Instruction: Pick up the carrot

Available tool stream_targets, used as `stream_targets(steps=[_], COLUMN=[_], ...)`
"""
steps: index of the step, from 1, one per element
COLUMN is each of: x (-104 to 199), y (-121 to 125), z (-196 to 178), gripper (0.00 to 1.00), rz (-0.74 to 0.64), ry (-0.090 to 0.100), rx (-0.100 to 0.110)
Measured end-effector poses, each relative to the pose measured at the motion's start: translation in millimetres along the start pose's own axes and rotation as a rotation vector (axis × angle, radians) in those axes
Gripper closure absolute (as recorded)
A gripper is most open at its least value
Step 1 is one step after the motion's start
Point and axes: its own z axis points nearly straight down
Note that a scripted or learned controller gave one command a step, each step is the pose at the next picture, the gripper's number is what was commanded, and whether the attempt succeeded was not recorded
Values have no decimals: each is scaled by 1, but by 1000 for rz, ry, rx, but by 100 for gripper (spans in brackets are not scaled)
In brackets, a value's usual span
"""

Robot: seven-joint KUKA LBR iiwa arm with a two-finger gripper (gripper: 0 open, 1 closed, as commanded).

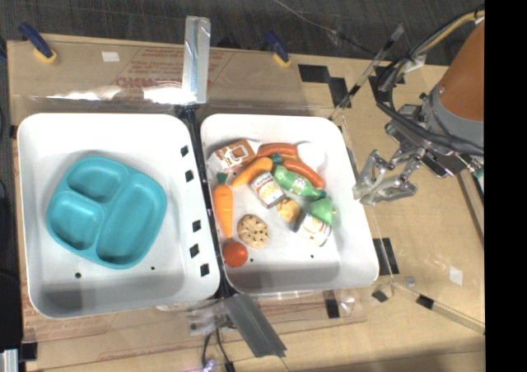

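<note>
Hanging over the bench to the right of the right bin (356,240), the gripper (380,185) sat outside the bin's edge with its metal fingers spread apart and nothing between them. The arm (461,90), grey with its orange band, reached in from the right side of the view. The carrot (223,207) lay in the right bin close to its left wall, lengthwise, well apart from the gripper. Just below its lower end sat a tomato (235,253), and a cookie (253,230) rested just beside it to the right. Higher in the same bin lay a pile of play food: a small brown box (231,153), a red sausage (277,149), an orange piece (251,171), a small can (268,189) and a green vegetable (297,182). The left bin (33,144) held a teal divided plate (105,211), lying flat near the middle.
</note>
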Motion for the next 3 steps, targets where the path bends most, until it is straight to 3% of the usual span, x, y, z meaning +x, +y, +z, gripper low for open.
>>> stream_targets(steps=[1,2,3], x=[-17,19,18], y=[-15,19,17], z=[-98,12,-68], gripper=[100,100,100], rz=[-170,-455,-613], ry=[-3,0,0], rx=[9,-1,8])
